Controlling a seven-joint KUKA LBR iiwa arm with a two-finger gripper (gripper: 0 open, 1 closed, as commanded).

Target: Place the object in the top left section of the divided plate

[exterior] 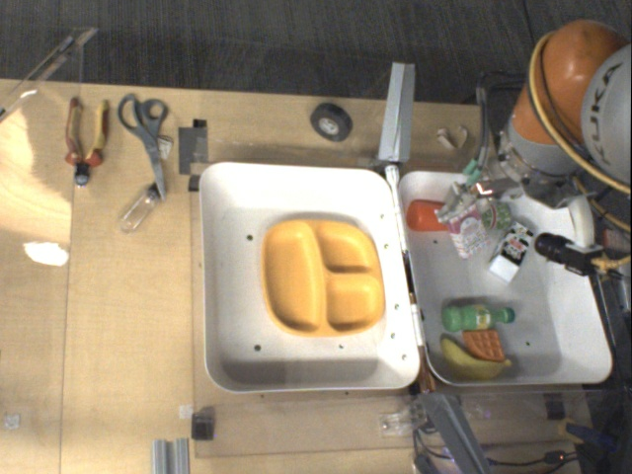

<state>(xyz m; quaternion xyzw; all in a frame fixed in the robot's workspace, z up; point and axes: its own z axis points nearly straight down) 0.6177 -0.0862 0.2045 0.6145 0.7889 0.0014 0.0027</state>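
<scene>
Gripper [472,197] hovered over the right bin [553,358], grip state unreadable; beside it lay one red object [427,215], one green bottle [476,316], one banana [470,360]. One yellow divided plate [323,274] sat left.

The grey arm with its orange band [583,77] is cut off by the right edge, its wrist hides part of the right white bin's [563,358] far wall, and the crumpled clear wrapper [472,227] half covers a flat red-orange object [425,215].
</scene>
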